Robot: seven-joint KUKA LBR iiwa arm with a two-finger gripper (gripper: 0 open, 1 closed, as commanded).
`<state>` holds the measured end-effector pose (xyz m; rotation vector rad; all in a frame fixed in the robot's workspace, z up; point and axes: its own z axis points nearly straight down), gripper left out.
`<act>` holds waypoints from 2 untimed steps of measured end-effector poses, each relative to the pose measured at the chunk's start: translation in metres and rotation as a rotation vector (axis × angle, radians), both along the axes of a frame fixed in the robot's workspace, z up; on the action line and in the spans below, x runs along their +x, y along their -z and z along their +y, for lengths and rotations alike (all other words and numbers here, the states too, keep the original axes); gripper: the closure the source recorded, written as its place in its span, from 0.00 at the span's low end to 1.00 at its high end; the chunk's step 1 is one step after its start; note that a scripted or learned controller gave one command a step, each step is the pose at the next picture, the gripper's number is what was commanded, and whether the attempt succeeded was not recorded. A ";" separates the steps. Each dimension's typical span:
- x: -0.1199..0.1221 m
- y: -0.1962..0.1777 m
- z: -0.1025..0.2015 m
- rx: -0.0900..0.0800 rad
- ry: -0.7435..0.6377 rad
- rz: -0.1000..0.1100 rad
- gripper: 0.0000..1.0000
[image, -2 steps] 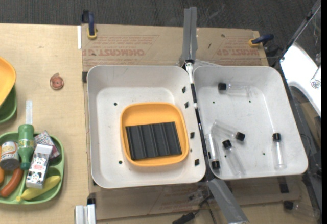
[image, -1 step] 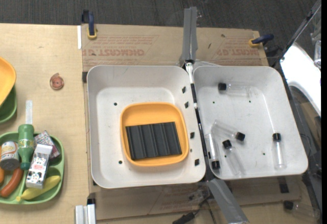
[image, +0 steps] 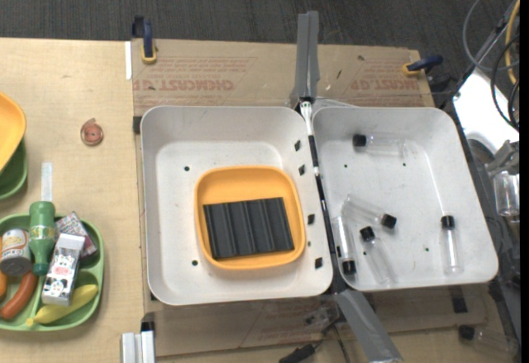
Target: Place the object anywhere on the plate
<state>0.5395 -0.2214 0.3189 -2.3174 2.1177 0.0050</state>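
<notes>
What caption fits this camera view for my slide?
Orange plate holding a black ridged block in the left bin; clear vials scattered in the right bin.

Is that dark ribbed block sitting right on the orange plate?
Touching. The camera view shows the dark ribbed block lying flat inside the orange plate, the rim framing it all round.

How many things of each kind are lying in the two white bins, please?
Orange plate: 1
Black ridged object on the plate: 1
Clear vials with black caps: 5, at and
Total: 7
</notes>
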 end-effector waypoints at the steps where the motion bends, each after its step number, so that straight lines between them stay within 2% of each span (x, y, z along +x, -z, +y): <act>1: 0.053 -0.085 0.003 0.001 -0.187 -0.004 1.00; 2: 0.116 -0.121 0.011 0.002 -0.398 -0.005 1.00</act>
